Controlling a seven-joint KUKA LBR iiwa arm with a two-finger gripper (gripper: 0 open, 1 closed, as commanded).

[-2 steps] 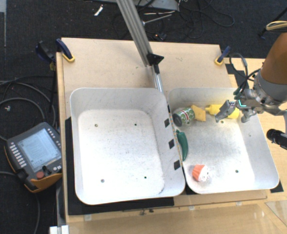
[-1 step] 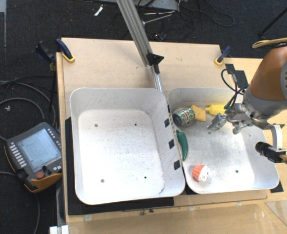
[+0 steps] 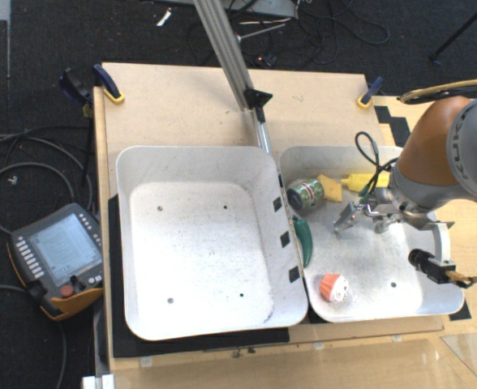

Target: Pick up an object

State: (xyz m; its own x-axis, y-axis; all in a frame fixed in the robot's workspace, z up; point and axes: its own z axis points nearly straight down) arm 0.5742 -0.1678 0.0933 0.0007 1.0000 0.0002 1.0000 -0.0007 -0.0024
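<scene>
two bins [image 3: 141,162], four small objects [image 3: 333,287]

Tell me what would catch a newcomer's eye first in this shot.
Probably the grey arm with its orange band, reaching from the right over the right bin, its gripper low above the floor. Next, the bright items there: a green can, a yellow piece and an orange-and-white object near the front.
</scene>
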